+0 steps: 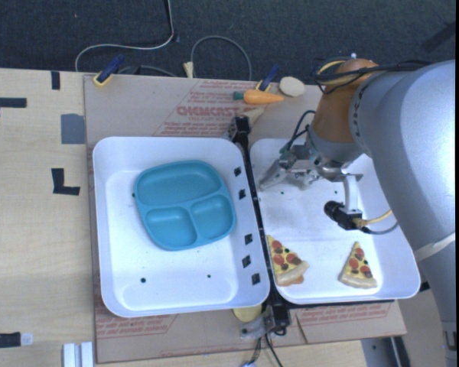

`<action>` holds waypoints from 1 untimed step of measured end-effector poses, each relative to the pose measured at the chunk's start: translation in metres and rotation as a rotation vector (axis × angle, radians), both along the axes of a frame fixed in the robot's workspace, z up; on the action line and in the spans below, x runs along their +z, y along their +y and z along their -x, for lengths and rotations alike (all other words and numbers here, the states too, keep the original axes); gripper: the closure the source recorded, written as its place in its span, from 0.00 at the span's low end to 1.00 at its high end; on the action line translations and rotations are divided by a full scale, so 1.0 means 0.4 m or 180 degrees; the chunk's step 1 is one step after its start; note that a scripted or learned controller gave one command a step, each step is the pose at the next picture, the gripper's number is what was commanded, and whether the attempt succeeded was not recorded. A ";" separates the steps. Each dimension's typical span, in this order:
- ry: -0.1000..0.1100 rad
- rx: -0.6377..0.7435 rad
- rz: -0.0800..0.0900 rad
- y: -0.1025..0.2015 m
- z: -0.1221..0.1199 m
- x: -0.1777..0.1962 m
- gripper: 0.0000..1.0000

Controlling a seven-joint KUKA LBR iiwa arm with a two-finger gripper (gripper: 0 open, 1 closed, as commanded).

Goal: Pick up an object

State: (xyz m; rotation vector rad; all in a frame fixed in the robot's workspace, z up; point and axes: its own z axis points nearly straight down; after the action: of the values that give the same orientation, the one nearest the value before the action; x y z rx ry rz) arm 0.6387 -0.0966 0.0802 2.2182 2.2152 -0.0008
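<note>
Pizza slice: lies flat in right bin, near front-left corner; not yet lifted. Pick not done.
Left bin: holds blue divided plate, untouched by arm.
End effector: low over rear of right bin, well apart from both slices; fingers look spread, nothing visible between them.
Second pizza slice: front-right area of right bin, also lying flat.
Remaining, as judged: move to target, descend, close, lift.

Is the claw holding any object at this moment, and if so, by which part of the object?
Nothing is held. The claw hangs over the bare floor of the right bin, with nothing between its fingers. Both pizza slices lie apart from it, nearer the bin's front edge.
</note>
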 end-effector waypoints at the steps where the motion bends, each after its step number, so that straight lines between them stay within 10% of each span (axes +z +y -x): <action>1: 0.0028 0.0015 -0.0010 0.001 -0.070 0.013 0.00</action>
State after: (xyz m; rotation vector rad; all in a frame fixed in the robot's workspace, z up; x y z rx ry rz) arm 0.6668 -0.0961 0.0852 2.2189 2.2263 -0.0071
